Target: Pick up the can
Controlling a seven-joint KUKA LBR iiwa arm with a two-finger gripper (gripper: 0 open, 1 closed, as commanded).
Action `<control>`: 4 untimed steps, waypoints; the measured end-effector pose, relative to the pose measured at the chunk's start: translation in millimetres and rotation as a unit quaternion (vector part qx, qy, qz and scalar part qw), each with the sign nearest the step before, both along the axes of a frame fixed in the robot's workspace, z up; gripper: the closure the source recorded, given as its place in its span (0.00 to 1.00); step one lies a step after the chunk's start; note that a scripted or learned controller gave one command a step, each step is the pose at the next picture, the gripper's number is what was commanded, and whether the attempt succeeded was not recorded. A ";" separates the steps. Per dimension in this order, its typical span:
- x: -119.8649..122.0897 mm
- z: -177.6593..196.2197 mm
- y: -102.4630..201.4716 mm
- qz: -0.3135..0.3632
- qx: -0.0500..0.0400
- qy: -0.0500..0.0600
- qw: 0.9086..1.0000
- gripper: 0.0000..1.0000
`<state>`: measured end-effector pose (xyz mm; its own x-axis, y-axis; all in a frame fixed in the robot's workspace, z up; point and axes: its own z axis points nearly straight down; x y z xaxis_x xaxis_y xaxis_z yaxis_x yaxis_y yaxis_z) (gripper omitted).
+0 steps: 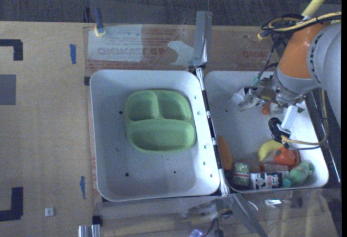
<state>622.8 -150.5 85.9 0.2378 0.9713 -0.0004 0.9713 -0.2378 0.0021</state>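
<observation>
Gripper (250, 99), jaw state unclear, hangs over the right bin (230, 85), well apart from the can (268, 180), suggesting no grasp yet.

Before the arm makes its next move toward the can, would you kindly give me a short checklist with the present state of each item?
1. Can located: ok. The can lies on its side along the right bin's near wall.
2. Gripper over can: not ok. The gripper is near the bin's far end, well away from it.
3. Room around can: not ok. A green jar, banana, orange toy and green toy crowd it.
4. Finger state: cannot tell.
5. Left bin: ok, holds just a green tray.
</observation>
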 end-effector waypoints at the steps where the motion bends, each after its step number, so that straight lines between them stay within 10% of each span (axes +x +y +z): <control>1: 27.1 -2.6 -39.1 -0.098 0.011 0.041 0.994 0.00; 2: 29.1 -0.8 45.6 -0.176 0.001 0.003 0.984 0.00; 4: -25.0 0.1 42.9 -0.250 0.001 0.001 0.968 0.00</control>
